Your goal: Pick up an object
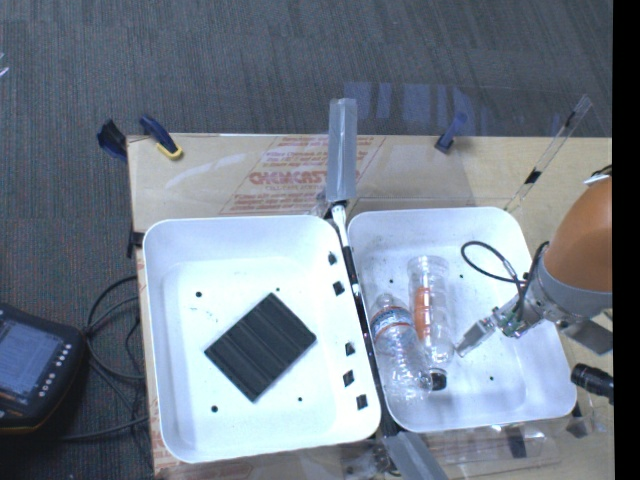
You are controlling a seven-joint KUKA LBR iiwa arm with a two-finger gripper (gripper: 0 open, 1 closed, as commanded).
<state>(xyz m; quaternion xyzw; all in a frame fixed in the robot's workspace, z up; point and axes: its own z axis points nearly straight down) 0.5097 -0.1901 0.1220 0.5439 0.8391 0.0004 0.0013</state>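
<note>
Grey-sleeved with an orange band (590,233) above the wrist, the arm reaches in over the right-hand shallow white bin (500,230), its two-finger gripper (470,342) hanging low above the bin floor. Whether that gripper is spread or closed cannot be told at this size; nothing shows between its tips. Just beside the tips, toward the bins' divider, two clear plastic bottles lie on their sides: one with an orange label (428,308), and beyond it a crumpled one with a white cap (400,350). A small dark cap (437,379) sits near the tips, by the crumpled bottle's base. Farther out, past the divider, a flat black ribbed rectangular pad (261,346) lies in the left-hand white bin (165,258).
</note>
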